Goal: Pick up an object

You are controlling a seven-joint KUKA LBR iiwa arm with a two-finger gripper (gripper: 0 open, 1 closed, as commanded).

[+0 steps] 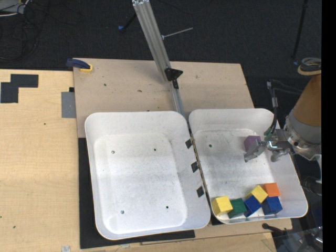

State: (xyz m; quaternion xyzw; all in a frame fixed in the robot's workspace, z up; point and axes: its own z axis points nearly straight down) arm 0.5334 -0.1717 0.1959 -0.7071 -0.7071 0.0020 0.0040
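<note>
The small purple block (252,140), beside the gripper (257,150) whose state cannot be told, should be squarely straddled before closing.

A bare wooden bench (131,88) bears two white bins side by side: the left bin (139,175) and the right bin (231,125). Small black clips (194,166) sit along the seam between them. A slanted aluminium bar (155,41) rises from behind the bins. A blue clamp (79,64) grips the bench's far left corner. A pale wooden board (31,156) with dark cutouts lies to the left.
</note>
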